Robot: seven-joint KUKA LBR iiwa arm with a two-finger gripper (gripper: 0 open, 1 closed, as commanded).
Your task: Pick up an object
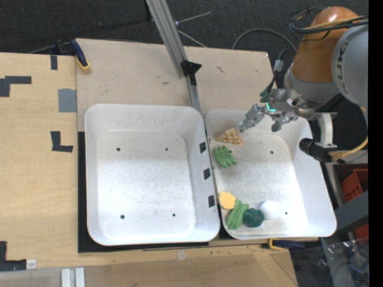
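Gripper (263,119): over right bin (311,178), upper part. Fingers (250,122) spread, nothing between them.
Waffle-like tan wedge (230,137): nearest object, just beside left fingertip, down and to its left, not touching; long axis slants down-right.
Green leafy piece (224,156): below wedge, farther from fingers.
Yellow piece (227,200), green bundle (237,214), dark green ball (253,217), white ball (270,208): clustered well apart, far below fingers.
Judgement: short shift down-left toward wedge needed.

the left bin (146,172) has lots of free room. toys (242,211) crowd the right bin's (311,202) near corner.
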